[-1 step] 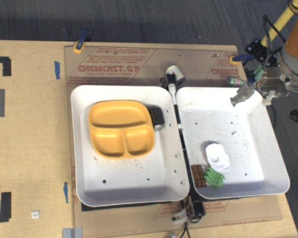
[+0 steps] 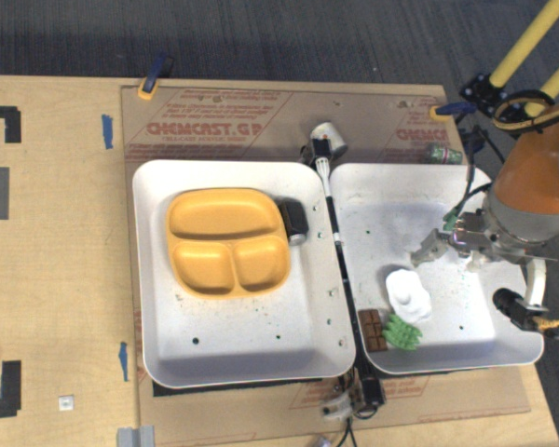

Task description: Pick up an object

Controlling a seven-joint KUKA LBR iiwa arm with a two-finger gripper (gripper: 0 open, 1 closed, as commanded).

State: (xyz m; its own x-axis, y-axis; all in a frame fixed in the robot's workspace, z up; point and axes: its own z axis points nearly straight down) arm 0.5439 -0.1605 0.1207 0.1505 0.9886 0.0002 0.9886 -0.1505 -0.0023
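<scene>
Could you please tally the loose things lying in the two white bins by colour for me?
Yellow: 1, the divided tray in the left bin
Black: 1, the small block beside it
White: 1, the bottle in the right bin
Green: 1, the toy
Brown: 1, the bar
Total: 5

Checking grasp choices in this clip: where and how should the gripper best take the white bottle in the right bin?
Probably across the white bottle's body, coming straight down from above. It seems to lie on its side on the right bin's floor, with bare floor on its upper and left flanks. The green toy and brown block crowd its lower end, so closing across the upper body seems safer.
</scene>
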